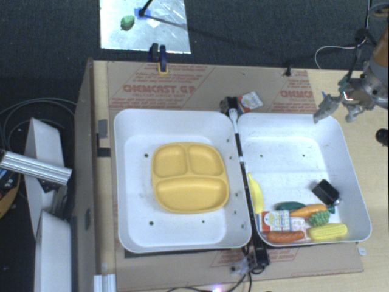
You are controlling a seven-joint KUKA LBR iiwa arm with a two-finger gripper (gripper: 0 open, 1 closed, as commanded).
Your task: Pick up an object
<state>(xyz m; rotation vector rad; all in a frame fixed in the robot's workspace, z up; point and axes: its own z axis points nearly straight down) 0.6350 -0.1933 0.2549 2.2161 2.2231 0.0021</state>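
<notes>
Open pincer (338, 109) hovers above the right bin's (358, 181) far corner; corn cob (328, 230) lies crosswise

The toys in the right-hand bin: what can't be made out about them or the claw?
- Toy pile, camera view: pieces overlap, so undersides are hidden.
- Carton: label too small to read.
- Black block: too dark to identify.
- Gripper: blurred at the view's right edge.

probably a lab | bench (200, 81) | bins (130, 163) | loose cables (36, 111)
</notes>
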